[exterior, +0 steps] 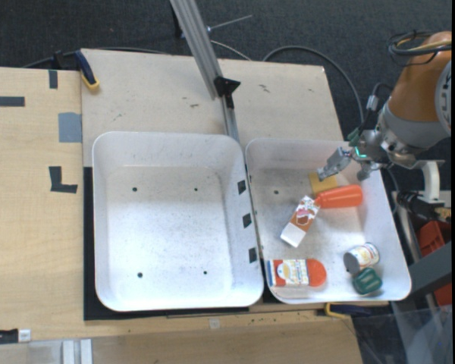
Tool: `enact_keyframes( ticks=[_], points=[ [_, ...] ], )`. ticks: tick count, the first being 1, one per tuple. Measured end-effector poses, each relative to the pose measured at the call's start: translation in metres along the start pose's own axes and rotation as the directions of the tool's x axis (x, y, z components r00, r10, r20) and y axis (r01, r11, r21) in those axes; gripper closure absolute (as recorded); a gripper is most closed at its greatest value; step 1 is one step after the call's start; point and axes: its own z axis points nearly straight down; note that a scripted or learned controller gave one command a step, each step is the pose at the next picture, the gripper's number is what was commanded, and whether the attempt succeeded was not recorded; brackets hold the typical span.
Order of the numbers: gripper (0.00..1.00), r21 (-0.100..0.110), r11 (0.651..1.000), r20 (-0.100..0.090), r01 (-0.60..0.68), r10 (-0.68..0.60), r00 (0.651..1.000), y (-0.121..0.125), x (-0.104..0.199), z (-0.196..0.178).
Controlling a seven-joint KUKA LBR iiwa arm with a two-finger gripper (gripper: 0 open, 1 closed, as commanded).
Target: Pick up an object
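Observation:
My gripper [346,170] hangs over the back of the right bin [267,165], open, with nothing between its fingers. Just below it lie an orange carrot-shaped object [340,197] and a small yellow block [322,182], which one finger partly covers. A white tube with a red label [299,221] lies tilted in the bin's middle. Near the front edge sit a red and orange packet [296,273], a small silver can [362,257] and a green object [368,281].
The left bin [167,218] stands beside the right one, divided from it by a raised rim. A slanted metal rail [201,44] runs down from the back to the gap between the bins. Cables trail near the arm at the right.

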Motion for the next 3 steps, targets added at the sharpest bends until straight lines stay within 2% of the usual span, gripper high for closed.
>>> enact_keyframes(
  ticks=[1,2,3],
  points=[
    [0.0,-0.005,1.0,0.001,0.002,-0.002,1.0,0.001,0.0,-0.003],
    [0.0,0.001,1.0,0.001,0.001,-0.001,1.0,0.002,0.01,0.057],
    [0.0,-0.005,1.0,0.001,0.001,-0.001,1.0,0.003,0.01,0.091]
  ],
)
